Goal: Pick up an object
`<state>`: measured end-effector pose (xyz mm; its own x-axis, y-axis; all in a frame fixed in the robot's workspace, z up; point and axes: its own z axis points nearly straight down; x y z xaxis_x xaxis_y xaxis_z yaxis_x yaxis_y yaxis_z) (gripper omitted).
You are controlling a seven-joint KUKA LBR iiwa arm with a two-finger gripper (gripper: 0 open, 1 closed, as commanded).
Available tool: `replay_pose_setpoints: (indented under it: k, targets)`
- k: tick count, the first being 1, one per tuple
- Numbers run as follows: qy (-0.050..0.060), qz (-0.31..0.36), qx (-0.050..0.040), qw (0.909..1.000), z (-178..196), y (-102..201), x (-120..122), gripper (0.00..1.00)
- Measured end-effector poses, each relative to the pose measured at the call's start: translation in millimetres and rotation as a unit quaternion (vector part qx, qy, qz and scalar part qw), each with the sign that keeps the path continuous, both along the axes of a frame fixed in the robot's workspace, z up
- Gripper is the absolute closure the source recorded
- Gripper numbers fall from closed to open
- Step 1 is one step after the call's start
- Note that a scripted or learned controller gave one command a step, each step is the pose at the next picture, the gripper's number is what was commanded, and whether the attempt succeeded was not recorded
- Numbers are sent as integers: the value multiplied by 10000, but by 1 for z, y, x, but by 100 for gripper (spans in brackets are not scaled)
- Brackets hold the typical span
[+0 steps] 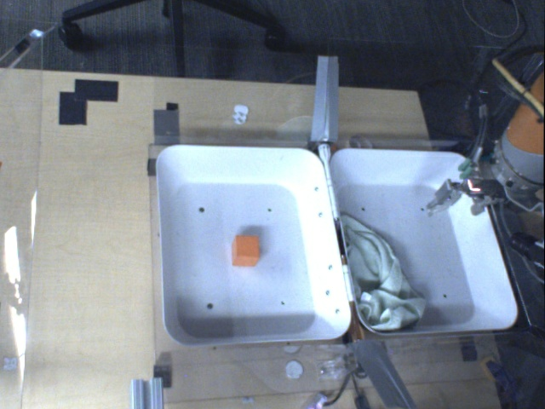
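Observation:
An orange cube point(246, 250) sits near the middle of the left bin point(183, 190). A crumpled pale green cloth point(379, 275) lies along the left side of the right bin point(477, 288), reaching its front corner. My gripper point(444, 197) hangs over the right bin's back right part, well to the right of the cloth and apart from it. Its fingers point(439, 199) point left and nothing sits between them. The arm's orange band point(524, 132) shows at the right edge.
A grey metal post point(325, 100) stands behind the divider between the bins. Black tape marks point(85, 100) lie on the wooden bench at the back left. A chair base stands on the dark floor beyond.

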<state>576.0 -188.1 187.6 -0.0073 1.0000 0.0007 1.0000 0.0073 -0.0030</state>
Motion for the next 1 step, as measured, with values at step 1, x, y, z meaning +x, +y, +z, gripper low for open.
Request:
replay_pose_setpoints:
  k: [1]
  targets:
    - [-15, -686, -12, 9976, -98, -7, 94, 0]
